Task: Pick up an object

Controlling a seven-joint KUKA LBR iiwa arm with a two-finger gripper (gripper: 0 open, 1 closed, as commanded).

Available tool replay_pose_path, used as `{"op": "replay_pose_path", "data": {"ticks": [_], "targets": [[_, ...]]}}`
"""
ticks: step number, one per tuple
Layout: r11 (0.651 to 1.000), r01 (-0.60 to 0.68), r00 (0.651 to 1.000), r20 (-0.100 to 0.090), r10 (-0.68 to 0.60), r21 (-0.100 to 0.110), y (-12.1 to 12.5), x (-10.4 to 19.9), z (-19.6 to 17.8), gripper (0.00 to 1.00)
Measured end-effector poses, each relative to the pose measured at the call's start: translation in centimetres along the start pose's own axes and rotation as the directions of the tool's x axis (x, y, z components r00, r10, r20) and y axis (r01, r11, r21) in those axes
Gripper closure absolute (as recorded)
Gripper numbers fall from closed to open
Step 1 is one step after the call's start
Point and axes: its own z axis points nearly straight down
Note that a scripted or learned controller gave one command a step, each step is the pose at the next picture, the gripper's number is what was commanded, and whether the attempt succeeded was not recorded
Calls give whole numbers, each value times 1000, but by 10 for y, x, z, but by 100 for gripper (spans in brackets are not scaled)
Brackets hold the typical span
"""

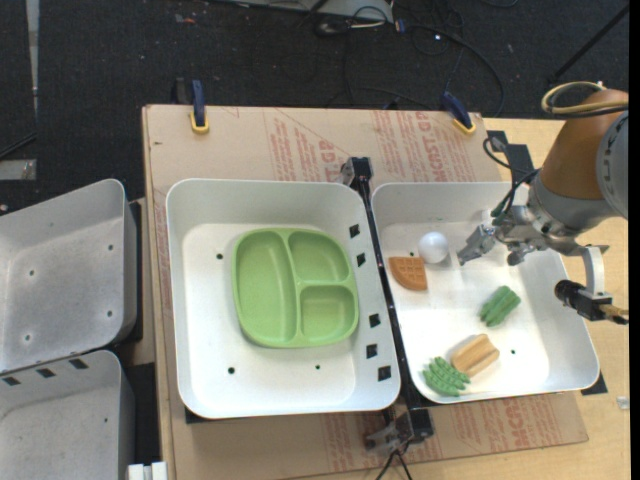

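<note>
The claw (497,245) hangs over the upper part of the right bin (570,368), its fingers spread apart with nothing between them. Just to its left lies a small white ball (433,246); a little further left and lower sits an orange wedge (408,273). Below the claw lies a green block (499,306), and well below it a tan bun-like piece (474,354) touches a spiky green toy (445,377). The green block looks the nearest firm target, though how high the claw rides above the floor is hard to judge. To grasp well, centre over the block, turn the fingers across its narrow side, descend fully, then close.
</note>
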Motion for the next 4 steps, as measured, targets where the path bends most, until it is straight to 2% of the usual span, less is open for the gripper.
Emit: {"op": "replay_pose_path", "data": {"ticks": [1, 4], "targets": [[1000, 1, 1000, 1, -1, -3, 1, 0, -12, 100], [1000, 1, 1000, 1, -1, -4, 7, -4, -159, 100]]}}
